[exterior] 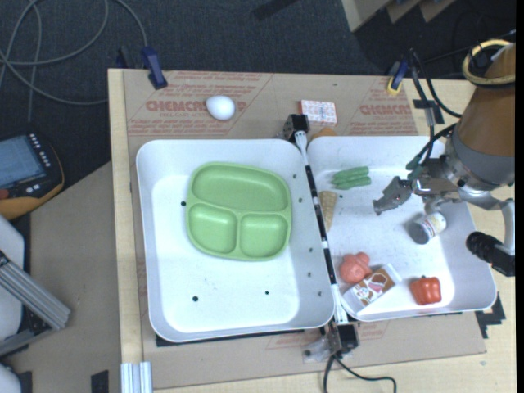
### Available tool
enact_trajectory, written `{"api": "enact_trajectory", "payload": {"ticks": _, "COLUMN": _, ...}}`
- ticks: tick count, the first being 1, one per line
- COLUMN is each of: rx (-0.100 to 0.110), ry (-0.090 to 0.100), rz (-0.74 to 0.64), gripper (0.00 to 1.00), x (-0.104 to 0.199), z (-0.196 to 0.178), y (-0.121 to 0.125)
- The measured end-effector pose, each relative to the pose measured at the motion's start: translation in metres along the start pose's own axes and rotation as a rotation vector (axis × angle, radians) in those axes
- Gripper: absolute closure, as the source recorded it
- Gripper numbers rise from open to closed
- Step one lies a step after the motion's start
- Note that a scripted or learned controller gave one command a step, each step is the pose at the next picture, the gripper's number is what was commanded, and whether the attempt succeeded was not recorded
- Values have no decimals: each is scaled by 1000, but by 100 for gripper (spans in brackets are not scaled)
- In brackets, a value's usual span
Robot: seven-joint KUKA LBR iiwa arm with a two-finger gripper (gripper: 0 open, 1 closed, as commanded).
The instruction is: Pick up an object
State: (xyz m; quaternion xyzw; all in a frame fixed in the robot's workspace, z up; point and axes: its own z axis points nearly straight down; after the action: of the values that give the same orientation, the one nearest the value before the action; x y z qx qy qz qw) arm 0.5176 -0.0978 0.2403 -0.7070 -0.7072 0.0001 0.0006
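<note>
Several objects lie in the right bin (458, 297); the gripper (396, 195), fingers apart and holding nothing, should descend squarely over the green pea pod (351, 178).

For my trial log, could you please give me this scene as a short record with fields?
left bin: green divided plate
right bin: green pea pod, cone, grey-white bottle, pink toy, small packet, red pepper
gripper: over the right bin, nothing between its fingers
outside the bins: white egg, patterned block
</note>
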Motion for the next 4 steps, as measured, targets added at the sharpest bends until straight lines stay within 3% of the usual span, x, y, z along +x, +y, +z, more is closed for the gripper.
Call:
{"api": "enact_trajectory", "payload": {"ticks": 1, "rx": -3, "ry": -3, "rz": 1, "gripper": 0, "x": -67, "z": 6, "y": 58}}
{"api": "enact_trajectory", "payload": {"ticks": 2, "rx": 1, "ry": -1, "rz": 2, "gripper": 0, "x": -110, "z": 89, "y": 52}}
{"api": "enact_trajectory", "payload": {"ticks": 3, "rx": -22, "ry": -11, "rz": -1, "gripper": 0, "x": -106, "z": 132, "y": 35}}
{"api": "enact_trajectory", "payload": {"ticks": 4, "rx": -32, "ry": -17, "rz": 0, "gripper": 0, "x": -106, "z": 135, "y": 31}}
